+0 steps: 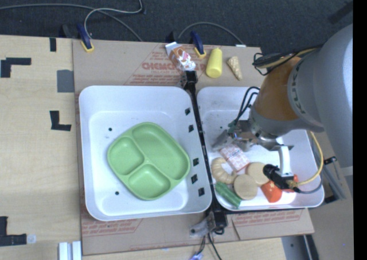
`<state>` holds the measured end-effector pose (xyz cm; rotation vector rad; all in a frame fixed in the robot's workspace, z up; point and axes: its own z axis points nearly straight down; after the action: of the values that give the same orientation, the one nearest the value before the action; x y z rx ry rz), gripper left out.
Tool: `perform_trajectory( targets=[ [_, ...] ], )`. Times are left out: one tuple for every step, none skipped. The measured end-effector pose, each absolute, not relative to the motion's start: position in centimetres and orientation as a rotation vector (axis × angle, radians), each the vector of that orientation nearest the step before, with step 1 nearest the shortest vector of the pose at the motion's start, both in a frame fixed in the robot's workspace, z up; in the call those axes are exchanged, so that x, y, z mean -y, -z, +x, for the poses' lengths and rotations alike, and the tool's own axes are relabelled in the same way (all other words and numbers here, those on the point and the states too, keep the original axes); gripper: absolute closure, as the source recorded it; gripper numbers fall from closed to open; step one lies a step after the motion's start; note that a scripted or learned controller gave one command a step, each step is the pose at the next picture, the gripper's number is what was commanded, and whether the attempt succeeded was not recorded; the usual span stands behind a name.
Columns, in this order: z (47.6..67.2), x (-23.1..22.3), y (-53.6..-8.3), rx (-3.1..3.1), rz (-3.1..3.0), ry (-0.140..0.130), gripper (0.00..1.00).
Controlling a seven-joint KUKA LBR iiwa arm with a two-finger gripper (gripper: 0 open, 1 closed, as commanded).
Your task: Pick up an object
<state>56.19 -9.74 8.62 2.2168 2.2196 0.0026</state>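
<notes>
Gripper (228,136) is down in right bin (259,95) just above the packet (234,156) atop the food pile, can't tell claw state from here, nothing visibly lifted, so pick looks not yet done imo.

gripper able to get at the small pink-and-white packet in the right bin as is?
Probably yes. The gripper sits low in the right white bin, just up-left of the small pink-and-white packet, whose top is uncovered. A round tan bun crowds its lower edge, so a grasp there could snag.
</notes>
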Motion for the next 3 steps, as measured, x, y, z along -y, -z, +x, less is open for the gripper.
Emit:
perform_trajectory(
  targets=[
    [56.4,9.8,-8.6,-2.223,2.220,-0.001,0.00],
    [56.9,9.7,-8.6,-2.221,2.221,0.001,0.00],
    [57.0,9.8,-9.6,-2.219,2.217,0.000,1.00]
  ],
)
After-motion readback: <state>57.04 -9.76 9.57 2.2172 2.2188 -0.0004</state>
